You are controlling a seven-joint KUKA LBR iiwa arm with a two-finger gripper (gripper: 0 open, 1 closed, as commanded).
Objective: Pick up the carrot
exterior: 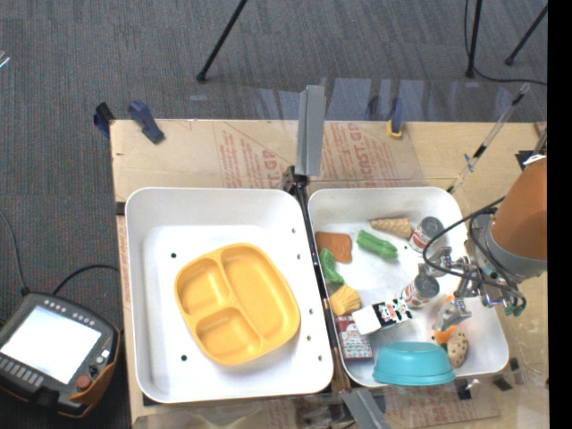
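Hovering low in the right bin (487, 206), your gripper (458, 311) sits just above the carrot (443, 334); I can't tell if the fingers are open or shut, cabling blurs them. Carrot lies near the bin's front-right corner, touching a speckled cookie-like piece (458, 349), just beside the teal bowl (413, 365). Judgement: approach not yet a grasp. Centre over the orange body, not the cookie side, and come straight down. Risk: pinching both items, or nudging the bowl. Black-and-white carton (384, 315) lies near, left. Yellow tray (237, 304) in the left bin is irrelevant.
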